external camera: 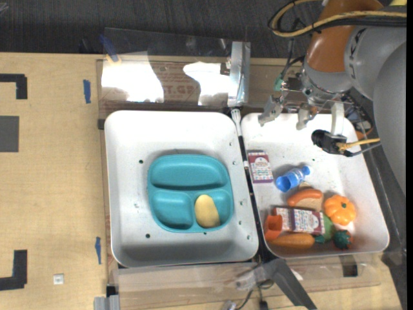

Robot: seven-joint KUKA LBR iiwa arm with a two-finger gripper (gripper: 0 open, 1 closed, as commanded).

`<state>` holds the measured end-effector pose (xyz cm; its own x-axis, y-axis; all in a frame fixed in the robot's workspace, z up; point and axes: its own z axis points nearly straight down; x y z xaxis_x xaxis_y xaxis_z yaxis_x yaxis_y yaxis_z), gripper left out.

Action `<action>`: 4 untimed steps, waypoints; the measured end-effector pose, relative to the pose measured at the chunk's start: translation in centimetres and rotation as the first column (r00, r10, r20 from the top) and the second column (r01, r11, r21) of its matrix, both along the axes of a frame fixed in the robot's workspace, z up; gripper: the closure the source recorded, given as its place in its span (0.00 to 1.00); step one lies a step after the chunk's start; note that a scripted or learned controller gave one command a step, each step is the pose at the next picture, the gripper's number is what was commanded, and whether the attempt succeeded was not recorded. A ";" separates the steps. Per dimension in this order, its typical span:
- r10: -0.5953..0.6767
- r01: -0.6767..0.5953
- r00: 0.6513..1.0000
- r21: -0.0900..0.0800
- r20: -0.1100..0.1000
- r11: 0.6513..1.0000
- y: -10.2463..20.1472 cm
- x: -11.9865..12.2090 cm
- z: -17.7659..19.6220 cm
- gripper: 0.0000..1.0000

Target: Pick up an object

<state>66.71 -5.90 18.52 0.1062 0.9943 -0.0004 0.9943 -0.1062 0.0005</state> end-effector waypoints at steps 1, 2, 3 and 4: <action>0.094 -0.094 0.996 0.000 -0.004 0.996 -5.1 -8.0 -5.0 0.00; 0.057 -0.057 0.998 -0.002 0.006 0.998 -6.9 -8.3 -9.8 0.00; 0.053 -0.053 0.999 -0.003 0.012 0.999 -7.0 -8.1 -8.6 1.00; -0.173 0.173 0.985 0.001 0.004 0.985 -2.2 -4.6 0.1 1.00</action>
